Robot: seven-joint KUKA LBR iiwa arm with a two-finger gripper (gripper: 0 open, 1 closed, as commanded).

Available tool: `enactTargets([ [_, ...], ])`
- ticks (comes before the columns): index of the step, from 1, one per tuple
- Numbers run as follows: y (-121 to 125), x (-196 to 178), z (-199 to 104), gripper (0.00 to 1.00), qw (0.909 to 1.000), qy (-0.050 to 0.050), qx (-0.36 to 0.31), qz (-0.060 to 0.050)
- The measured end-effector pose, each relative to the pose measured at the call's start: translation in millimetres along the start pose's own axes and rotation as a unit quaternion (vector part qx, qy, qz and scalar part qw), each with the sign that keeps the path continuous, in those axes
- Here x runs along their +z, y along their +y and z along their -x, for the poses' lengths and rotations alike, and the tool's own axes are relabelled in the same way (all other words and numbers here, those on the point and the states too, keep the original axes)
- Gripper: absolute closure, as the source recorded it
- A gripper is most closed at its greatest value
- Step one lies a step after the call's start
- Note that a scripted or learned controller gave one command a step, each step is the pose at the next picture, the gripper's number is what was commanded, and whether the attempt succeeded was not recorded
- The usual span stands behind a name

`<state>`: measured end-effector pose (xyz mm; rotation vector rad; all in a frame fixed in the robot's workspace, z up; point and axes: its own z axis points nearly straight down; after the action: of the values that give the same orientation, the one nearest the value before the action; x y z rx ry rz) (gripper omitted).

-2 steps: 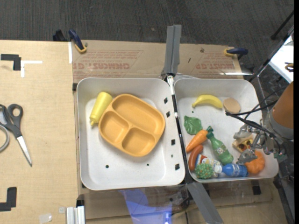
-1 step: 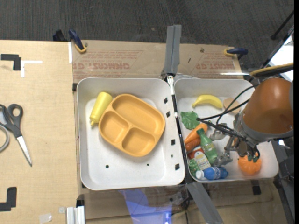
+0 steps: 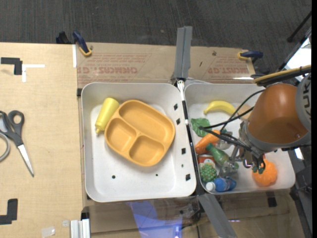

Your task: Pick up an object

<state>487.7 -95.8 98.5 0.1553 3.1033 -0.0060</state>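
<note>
Your left white bin [image 3: 94, 182] holds a yellow three-compartment plastic tray [image 3: 140, 132] and a yellow bottle [image 3: 106, 114]. The right white bin [image 3: 287, 185] holds a yellow banana [image 3: 219, 106], an orange toy carrot [image 3: 206, 142], a green bottle [image 3: 218, 156] lying aslant from upper left to lower right, and an orange ball [image 3: 266, 174]. The gripper [image 3: 237, 157] sits just right of the green bottle; you cannot tell its opening.

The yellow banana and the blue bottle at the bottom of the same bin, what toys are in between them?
In the camera view, between the banana and the blue bottle lie green leaves, a carrot, a green bottle and a green bumpy toy.
</note>
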Motion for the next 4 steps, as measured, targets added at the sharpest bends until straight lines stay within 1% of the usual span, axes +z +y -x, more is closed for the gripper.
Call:
enactTargets([
  [1, -2, 1, 3, 0.00, 0.9986, 0.004, 0.053, -0.002],
  [2, -2, 1, 2, 0.00, 0.9984, 0.004, 0.056, -0.003],
  [3, -2, 2, 7, 0.00, 0.9994, 0.008, 0.035, -0.001],
  [4, 5, 6, 17, 0.00, 0.9977, 0.014, -0.067, 0.002],
])
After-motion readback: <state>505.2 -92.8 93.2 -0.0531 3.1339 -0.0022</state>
